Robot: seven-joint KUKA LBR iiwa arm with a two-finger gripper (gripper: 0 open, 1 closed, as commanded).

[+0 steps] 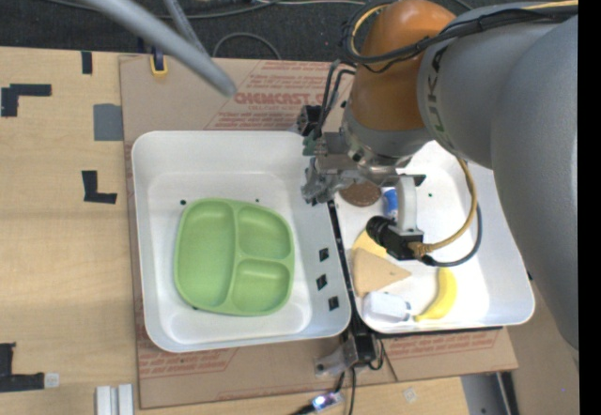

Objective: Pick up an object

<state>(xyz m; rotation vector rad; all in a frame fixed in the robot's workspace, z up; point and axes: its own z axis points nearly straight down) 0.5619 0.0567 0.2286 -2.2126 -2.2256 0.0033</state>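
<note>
Hovering gripper (324, 180): placed over right bin's (498, 310) left edge; finger state cannot be told.
Tray (235, 255): centred in left bin (155, 216).

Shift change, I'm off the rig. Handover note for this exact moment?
Gripper: low at the top of the wall between the bins; finger state unreadable, nothing seen held.
Right bin: banana, tan wedge, small white item, brown disc, blue item.
Left bin: green divided plate.
Done: no pick visible.
Left: grasp and lift one object.
</note>
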